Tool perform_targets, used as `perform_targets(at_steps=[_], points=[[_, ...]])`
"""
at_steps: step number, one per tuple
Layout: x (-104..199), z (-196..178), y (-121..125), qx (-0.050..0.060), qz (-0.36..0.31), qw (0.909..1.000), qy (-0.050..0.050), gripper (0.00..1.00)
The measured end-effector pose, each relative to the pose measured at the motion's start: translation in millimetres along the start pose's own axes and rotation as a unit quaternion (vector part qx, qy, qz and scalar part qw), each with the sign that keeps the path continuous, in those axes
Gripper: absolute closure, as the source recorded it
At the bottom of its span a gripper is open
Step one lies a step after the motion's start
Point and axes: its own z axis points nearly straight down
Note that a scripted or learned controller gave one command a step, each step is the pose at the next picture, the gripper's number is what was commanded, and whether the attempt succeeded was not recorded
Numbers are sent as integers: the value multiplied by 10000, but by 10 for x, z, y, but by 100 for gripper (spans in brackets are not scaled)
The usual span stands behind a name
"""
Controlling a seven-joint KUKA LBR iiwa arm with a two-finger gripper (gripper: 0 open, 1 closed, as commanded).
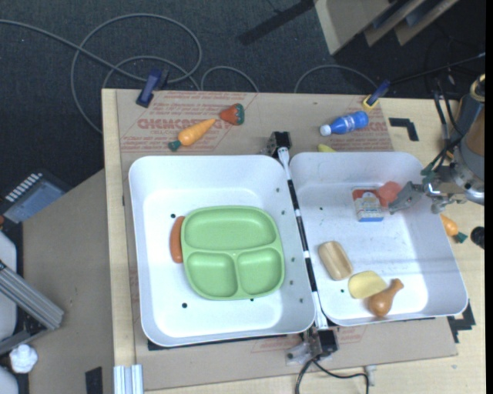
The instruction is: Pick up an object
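The gripper [406,196] sits right of centre, beside the red block [389,190] (jaws' state unclear).

My bench [123,231] is pale wood, standing on dark carpet [46,92]. Thin cables [115,46] loop across the floor at eleven o'clock; a cardboard box [370,23] sits at one o'clock.

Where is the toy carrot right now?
In the camera view the toy carrot lies on the bench behind the left bin, outside both bins, just left of a small red and green toy.
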Motion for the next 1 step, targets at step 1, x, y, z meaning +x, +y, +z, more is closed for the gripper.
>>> perform_targets(at_steps=[1], points=[[246, 798, 409, -12, -12, 10000, 20, 0]])
